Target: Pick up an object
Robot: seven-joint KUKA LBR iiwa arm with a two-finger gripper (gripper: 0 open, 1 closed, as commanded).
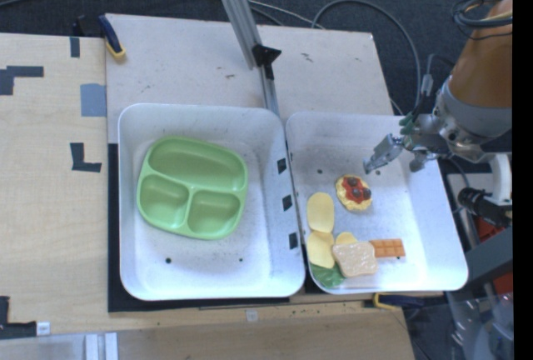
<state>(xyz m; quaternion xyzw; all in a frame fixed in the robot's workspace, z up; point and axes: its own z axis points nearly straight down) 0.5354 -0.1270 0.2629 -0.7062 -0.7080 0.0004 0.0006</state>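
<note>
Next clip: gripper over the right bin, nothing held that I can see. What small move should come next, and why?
Probably shift the gripper toward the small pizza piece and lower. It hovers just up and right of that piece, which lies apart from the other food.

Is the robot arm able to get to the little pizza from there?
Probably yes. The gripper hangs over the right bin, close to the little pizza, with nothing between them; the other toy food lies farther off.

Even, diffuse overhead light; white bins bright, mildly washed out; soft shadows under rims; dark floor murky; overall low resolution, slight blur; arm at right edge soft.
</note>
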